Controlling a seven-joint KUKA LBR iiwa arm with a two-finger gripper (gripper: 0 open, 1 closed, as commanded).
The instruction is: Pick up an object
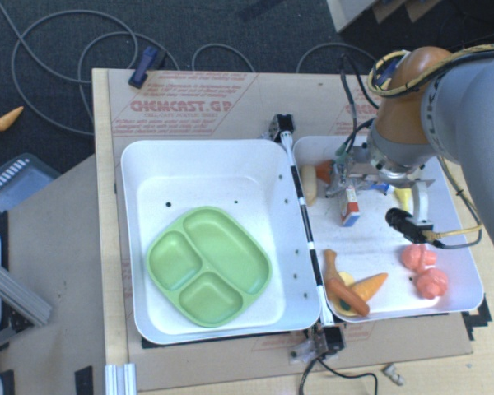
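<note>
Fingers of the gripper (351, 194) are pointing down into the right bin (469, 262), and I am seeing a small red, white and blue block (351, 212) right at their tips. Whether they are clamping it or only touching it, I cannot tell from this angle. Just left of the block, a red and cream piece (323, 174) is lying near the bin's left wall. Behind the gripper, a yellow item (403, 197) is peeking out from under the wrist. Toward me, an orange carrot (370, 285) and a brown sausage shape (341, 282) are resting in the near left corner, and two pink lumps (424, 270) are sitting by the right rim. Over in the left bin (148, 171), a green divided tray (208, 266) is lying flat.
</note>
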